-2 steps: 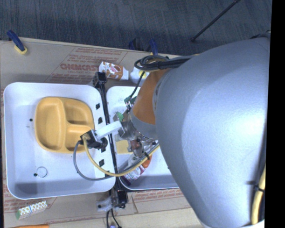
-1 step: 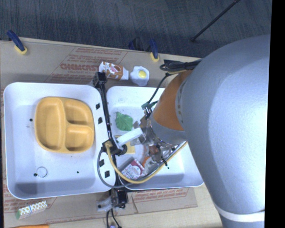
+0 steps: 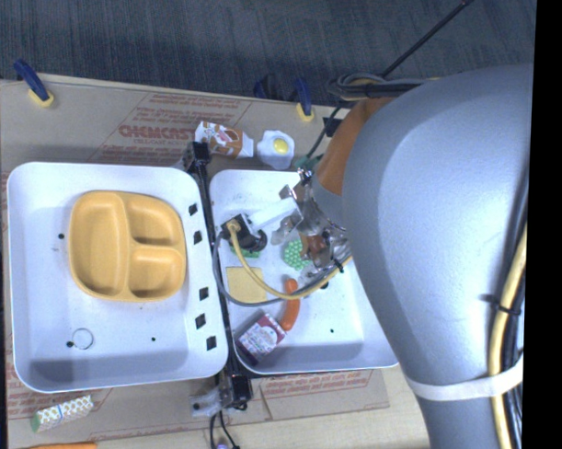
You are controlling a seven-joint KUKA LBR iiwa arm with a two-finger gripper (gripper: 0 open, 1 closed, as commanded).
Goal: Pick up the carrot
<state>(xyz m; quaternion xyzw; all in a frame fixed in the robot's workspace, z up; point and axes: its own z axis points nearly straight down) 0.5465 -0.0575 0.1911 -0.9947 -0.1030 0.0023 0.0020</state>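
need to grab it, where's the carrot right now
The carrot lies in the right bin, near its front, beside the small red packet.

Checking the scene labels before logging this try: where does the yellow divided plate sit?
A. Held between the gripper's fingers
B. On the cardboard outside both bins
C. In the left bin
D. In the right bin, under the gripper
C: the yellow divided plate lies flat in the left bin, while the gripper hangs over the right bin, where the carrot lies.
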